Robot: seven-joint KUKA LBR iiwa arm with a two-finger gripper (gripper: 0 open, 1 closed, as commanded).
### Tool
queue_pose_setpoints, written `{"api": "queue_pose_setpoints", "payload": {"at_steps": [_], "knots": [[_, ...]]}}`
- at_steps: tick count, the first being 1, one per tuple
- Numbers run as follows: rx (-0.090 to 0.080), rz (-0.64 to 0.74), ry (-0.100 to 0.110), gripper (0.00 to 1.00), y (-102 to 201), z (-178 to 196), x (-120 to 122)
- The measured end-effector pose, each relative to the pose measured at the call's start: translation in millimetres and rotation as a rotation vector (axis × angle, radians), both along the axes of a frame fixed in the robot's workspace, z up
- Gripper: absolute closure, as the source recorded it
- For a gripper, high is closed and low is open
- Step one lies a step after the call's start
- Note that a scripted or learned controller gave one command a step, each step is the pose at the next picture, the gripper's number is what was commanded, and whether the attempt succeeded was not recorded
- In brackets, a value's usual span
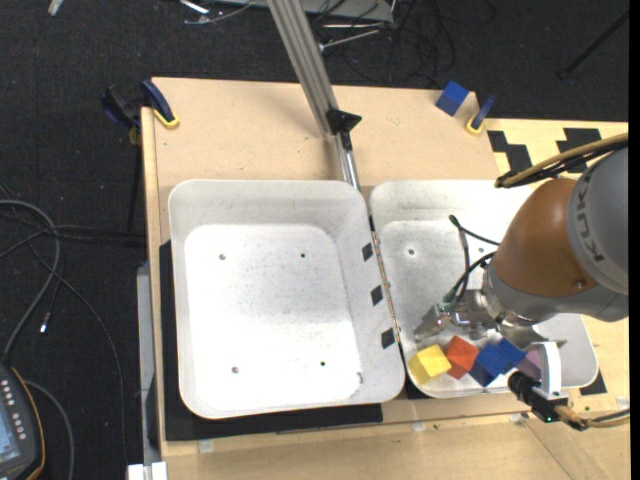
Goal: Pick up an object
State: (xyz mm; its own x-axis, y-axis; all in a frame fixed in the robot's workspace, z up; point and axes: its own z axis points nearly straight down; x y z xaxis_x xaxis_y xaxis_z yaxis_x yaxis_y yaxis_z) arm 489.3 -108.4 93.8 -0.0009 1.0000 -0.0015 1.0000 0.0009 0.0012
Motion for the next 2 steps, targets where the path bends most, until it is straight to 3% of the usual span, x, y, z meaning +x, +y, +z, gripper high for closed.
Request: {"api": "queue_pose_setpoints", "payload": {"at_steps": [1, 2], "knots": [[0.004, 0.009, -0.007, 0.00, 87.0, 105.2, 2.4], [0.001, -0.001, 0.000, 0.00, 82.6, 101.4, 0.6]]}}
